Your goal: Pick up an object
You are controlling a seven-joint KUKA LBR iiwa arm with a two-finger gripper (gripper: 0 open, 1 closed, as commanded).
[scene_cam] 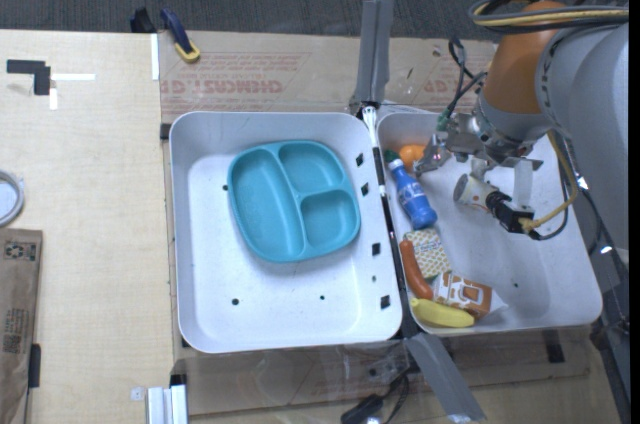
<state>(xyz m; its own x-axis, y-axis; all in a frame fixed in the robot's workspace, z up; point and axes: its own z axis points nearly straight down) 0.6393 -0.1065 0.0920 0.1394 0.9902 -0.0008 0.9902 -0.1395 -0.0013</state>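
1. Here's the grey arm (590, 82) with its orange band, reaching in from three o'clock, and its end effector (470, 162) hovers over the upper half of the right bin (560, 302). Whether it is released or clenched I cannot tell from this angle, and nothing is visibly caught in it.
2. The pickable things crowd the right bin's nine-o'clock wall: an orange ball (411, 154) at the top, a blue bottle (410, 195) just below, then a checkered pouch (430, 255), a red sausage-shaped piece (414, 272), a small orange-and-white carton (463, 293) and a yellow banana (442, 315) at six o'clock.
3. My read: the pile along the wall leaves little side room, so a top-down approach suits it best.
4. The left bin (200, 242) holds a teal divided plate (294, 200) lying flat at its centre, well apart from the arm.
5. Writing: red print on the cardboard sheet (260, 72) on the counter (80, 162), upside down, seems to read "CHEMCAST GP". The carton's label is too small to read.
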